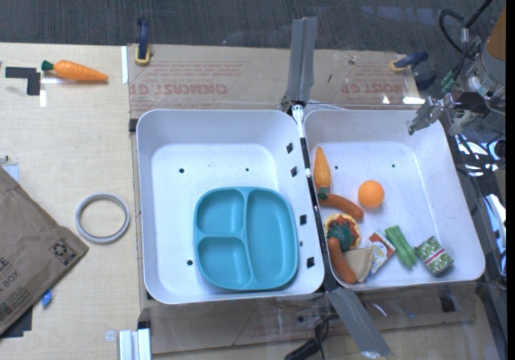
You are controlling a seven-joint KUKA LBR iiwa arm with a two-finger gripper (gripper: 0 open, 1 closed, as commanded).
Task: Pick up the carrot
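Claw [424,114] above right bin's far corner, finger state unclear; carrot [322,167] in bin.

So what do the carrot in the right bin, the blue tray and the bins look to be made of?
Carrot: likely smooth moulded plastic, a toy; even orange, no root texture. Blue tray: seems hard plastic, satin finish; one uniform colour with rounded moulded compartments. Bins: probably thin white plastic, slightly glossy, with soft reflections on the walls. None of this is certain from looks alone.
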